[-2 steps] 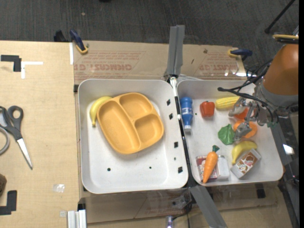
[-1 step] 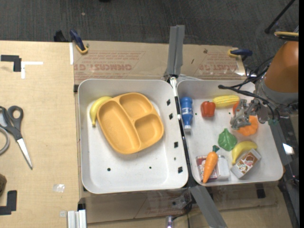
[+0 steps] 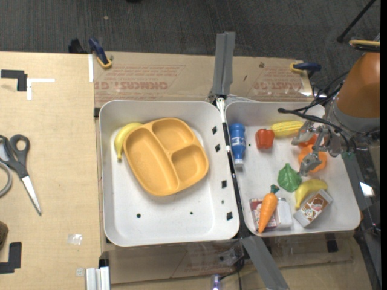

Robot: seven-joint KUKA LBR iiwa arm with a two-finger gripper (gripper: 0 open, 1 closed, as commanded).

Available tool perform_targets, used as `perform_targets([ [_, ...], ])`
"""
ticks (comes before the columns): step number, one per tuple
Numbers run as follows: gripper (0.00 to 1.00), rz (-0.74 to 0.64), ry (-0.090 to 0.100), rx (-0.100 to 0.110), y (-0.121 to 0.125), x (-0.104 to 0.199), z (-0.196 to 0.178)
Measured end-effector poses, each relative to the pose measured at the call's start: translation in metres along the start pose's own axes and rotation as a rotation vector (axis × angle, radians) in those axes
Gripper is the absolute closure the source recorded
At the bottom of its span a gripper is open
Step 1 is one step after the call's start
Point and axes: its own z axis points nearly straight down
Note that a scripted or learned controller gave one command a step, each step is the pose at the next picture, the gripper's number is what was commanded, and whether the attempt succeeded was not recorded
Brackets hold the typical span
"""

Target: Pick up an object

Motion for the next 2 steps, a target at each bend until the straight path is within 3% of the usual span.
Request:
perform_targets([
  [1,0.0,0.006,0.006,0.0,0.012,0.038,0.011],
  [2,1.0,0.004,0.001,0.001,0.012,0.037,0.001],
])
